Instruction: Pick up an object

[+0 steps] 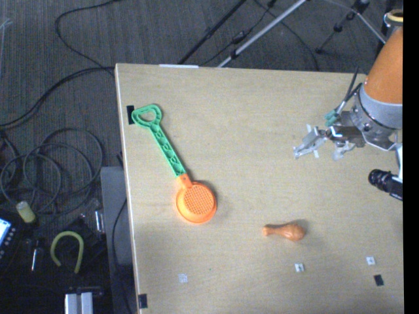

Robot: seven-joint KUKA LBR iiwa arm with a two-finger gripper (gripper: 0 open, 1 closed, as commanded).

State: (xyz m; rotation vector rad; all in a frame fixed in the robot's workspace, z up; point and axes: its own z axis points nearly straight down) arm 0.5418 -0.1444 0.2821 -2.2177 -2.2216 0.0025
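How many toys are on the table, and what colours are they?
Green-and-orange strainer, green handle with an orange round head: 1
Orange drumstick-shaped toy: 1
Total: 2

Both lie flat on the tan table, apart from each other. The gripper is above the table's right part, holding neither.

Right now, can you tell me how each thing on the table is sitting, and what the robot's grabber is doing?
Green-handled strainer with round orange plastic mesh head: lying flat, handle slanting toward the upper left corner.
Small orange drumstick-shaped toy: lying on its side, apart from the strainer.
Silver two-finger gripper: over the tabletop's right part, fingers spread, nothing between them.
Tan wooden tabletop: flat, carrying both toys.
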